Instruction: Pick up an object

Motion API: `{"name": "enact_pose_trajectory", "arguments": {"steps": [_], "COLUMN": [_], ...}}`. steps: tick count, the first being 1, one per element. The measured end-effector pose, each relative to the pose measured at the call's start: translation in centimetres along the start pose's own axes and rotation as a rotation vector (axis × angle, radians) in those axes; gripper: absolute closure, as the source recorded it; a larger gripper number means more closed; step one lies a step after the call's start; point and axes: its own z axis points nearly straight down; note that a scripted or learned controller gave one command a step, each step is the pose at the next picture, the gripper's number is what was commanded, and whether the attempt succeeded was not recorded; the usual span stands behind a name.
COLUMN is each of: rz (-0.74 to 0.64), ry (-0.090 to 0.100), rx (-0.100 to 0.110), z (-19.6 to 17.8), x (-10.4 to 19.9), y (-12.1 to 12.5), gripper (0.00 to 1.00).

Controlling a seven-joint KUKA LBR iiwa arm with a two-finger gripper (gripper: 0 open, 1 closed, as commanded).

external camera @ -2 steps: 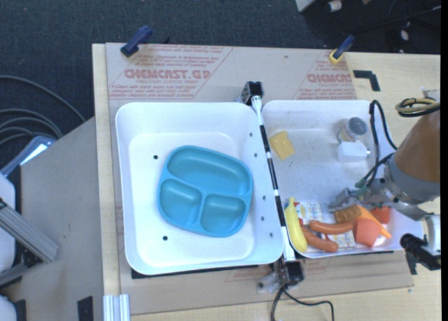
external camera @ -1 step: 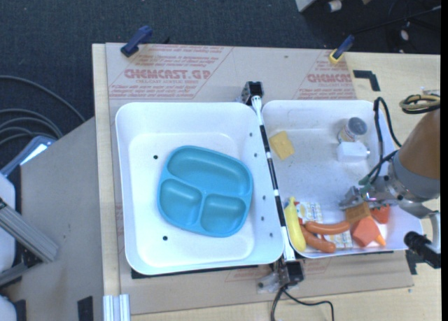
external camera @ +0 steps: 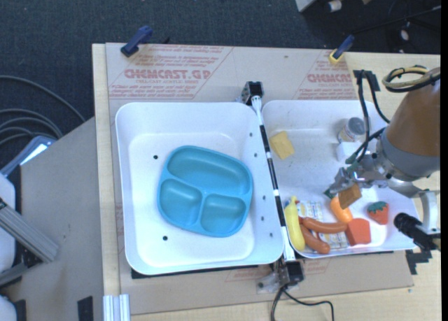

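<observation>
Arm: we see the grey arm (external camera: 413,138) with its orange band reaching in from the right, over the right bin.
Gripper: the gripper (external camera: 345,188) hangs low over the right bin's middle, just above the toy food; whether it is released or clenched we cannot tell, as the view is too blurred there.
Brown piece: a small brown piece (external camera: 350,194) sits right at the gripper's tip, touching or just under it (we cannot say which).
Right bin: the right bin (external camera: 308,113) carries the clutter, mostly along its near edge.
Toy food: a yellow cheese wedge (external camera: 282,145) lies apart near the divider; a banana (external camera: 293,225) lies along the left wall, a sausage (external camera: 323,226) beside it, an orange carrot-like piece (external camera: 340,211) just below the gripper, a red-orange block (external camera: 358,231) next to that, and a strawberry (external camera: 378,211) further right.
Left bin: the left bin (external camera: 140,131) bears a blue three-compartment plate (external camera: 204,190) near its middle.
Bench: both bins rest on a cardboard sheet (external camera: 175,75) clipped at its far edge.
</observation>
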Motion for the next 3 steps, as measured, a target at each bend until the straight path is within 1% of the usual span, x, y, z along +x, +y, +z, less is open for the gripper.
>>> {"name": "enact_pose_trajectory", "arguments": {"steps": [1,2,3], "rz": [0.000,0.001,0.000], "ry": [0.000,0.000,0.000], "rx": [0.000,0.000,0.000], "z": [-5.7,-8.7,-10.5], "x": [5.4,11.9,14.6], "y": [-0.8,-1.4,-2.0], "gripper": [1.00,1.00,1.00]}}
